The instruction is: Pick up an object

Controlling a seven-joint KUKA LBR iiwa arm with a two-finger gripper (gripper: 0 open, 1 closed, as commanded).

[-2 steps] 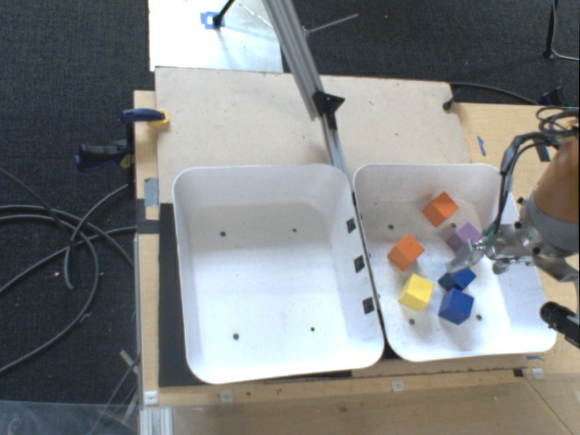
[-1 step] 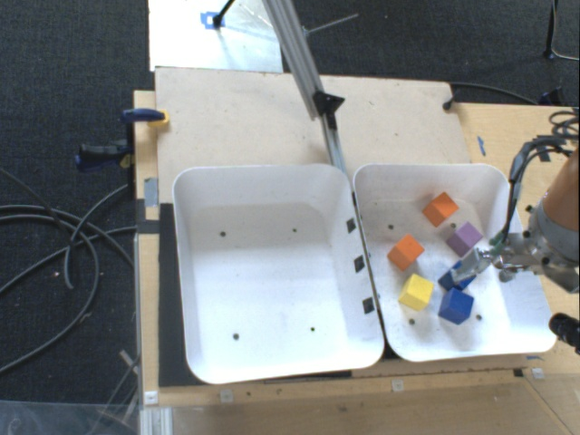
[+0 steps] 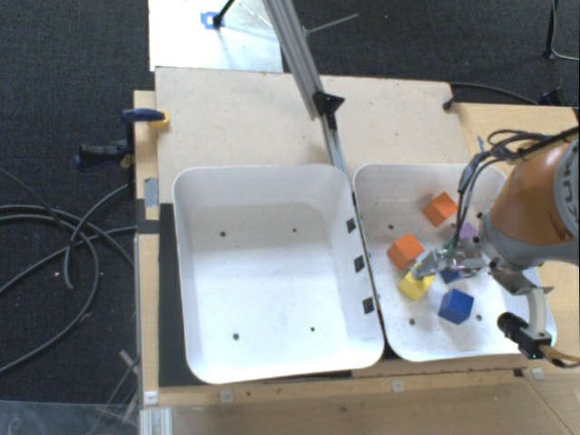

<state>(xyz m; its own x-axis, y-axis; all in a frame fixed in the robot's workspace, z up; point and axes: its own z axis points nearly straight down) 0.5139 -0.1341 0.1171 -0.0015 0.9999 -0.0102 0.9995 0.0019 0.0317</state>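
Camera view, single arm entering from 3 o'clock. The pincer (image 3: 441, 263) sits low inside the right bin (image 3: 381, 193), near the middle of its floor, among the loose blocks. Its metal tip is small and partly blurred; whether it is released or clenched cannot be told, and nothing can be confirmed as grasped.

Objects in the right bin: yellow block (image 3: 414, 285) just beside the pincer tip, at about 7 o'clock from it, possibly touching. Orange block (image 3: 405, 249) near, at roughly 10 o'clock from the tip. Second orange block (image 3: 440, 208) further off at 12 o'clock. Blue block (image 3: 456, 305) near, at 5 o'clock. A small purple piece (image 3: 468, 232) lies at about 1 o'clock, partly behind the cabling. A bluish fragment shows just under the pincer; shape cannot be resolved.

Judgement: the yellow block is the likeliest target, being nearest the tip. The blocks are roughly cubic, so no long axis governs the approach; the deciding relation is that the yellow block lies off-centre toward 7 o'clock, not between the tips as far as can be seen. A small shift that way looks needed before closing.

Left bin (image 3: 263, 184) sits at 9 o'clock from the arm, on the same surface (image 3: 245, 116).

Writing or brands: none legible. Black square markers along the shared bin wall carry no readable text.
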